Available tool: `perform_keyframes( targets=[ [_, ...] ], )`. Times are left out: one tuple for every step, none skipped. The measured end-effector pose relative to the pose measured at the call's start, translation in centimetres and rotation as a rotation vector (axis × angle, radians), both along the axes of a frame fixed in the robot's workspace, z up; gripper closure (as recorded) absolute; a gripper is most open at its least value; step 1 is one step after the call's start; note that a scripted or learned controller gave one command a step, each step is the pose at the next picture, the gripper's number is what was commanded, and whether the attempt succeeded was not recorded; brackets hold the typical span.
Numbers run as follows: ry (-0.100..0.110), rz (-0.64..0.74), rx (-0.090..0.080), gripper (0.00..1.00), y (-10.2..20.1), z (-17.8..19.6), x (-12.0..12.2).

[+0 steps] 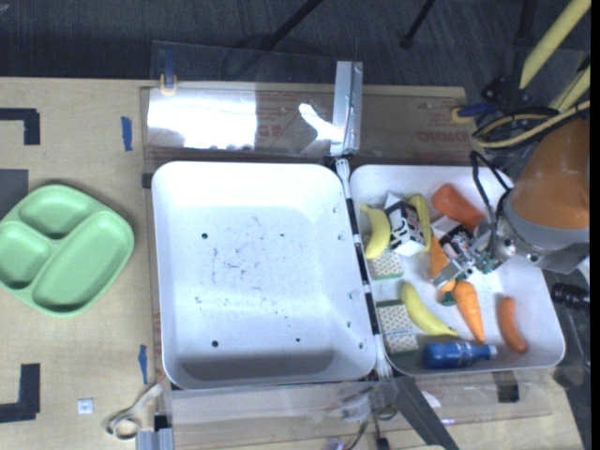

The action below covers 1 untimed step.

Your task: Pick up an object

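I see the gripper (461,262) low in the right bin (544,354), over carrots (469,309) beside a banana (424,311). Can't tell how its jaws stand.

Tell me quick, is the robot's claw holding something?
Gripper: low in the right bin among the toy food; open or closed cannot be told.

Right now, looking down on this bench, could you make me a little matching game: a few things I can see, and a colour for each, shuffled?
Things:
1. Bottle
2. Divided plate
3. Banana
4. Carrot

Colours:
A. Orange
B. Green
C. Blue
D. Yellow

Pairs: 1-C, 2-B, 3-D, 4-A
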State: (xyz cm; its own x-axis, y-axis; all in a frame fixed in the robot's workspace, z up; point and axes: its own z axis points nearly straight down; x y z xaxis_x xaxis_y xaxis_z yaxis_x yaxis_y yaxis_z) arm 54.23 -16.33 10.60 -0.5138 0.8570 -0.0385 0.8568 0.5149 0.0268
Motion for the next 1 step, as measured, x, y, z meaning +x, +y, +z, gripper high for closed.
perform_keyframes(
  targets=[
    [-0.009,0.084,-0.009,0.00,1.05,0.01,-0.53]
  ],
)
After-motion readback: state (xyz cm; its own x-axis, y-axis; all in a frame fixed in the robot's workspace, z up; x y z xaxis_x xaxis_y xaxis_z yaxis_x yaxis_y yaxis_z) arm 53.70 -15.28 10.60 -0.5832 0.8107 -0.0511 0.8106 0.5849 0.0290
